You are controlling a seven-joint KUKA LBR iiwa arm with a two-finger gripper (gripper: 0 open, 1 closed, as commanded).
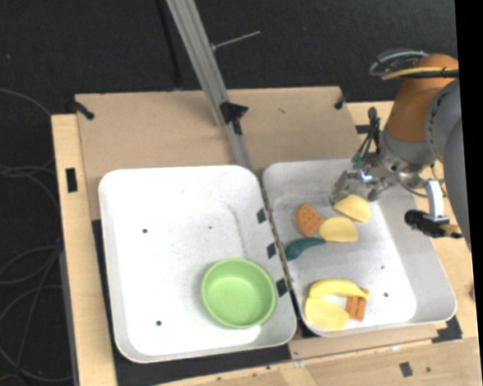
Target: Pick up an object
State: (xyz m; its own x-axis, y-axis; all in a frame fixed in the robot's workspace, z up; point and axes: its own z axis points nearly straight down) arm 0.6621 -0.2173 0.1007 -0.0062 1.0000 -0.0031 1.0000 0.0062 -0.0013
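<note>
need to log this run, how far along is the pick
Done: the gripper is down in the right bin, right over a pale yellow piece near the bin's far side. In hand: nothing is clearly lifted; the piece looks to be on the bin floor, and a grasp cannot be confirmed. Left: close on it and raise it. The green bowl sits in the left bin.

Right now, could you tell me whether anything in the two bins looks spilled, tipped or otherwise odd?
Nothing stands out. The green bowl sits upright in the left bin, and the small food pieces lie loose in the right bin, none spilled over an edge.
</note>
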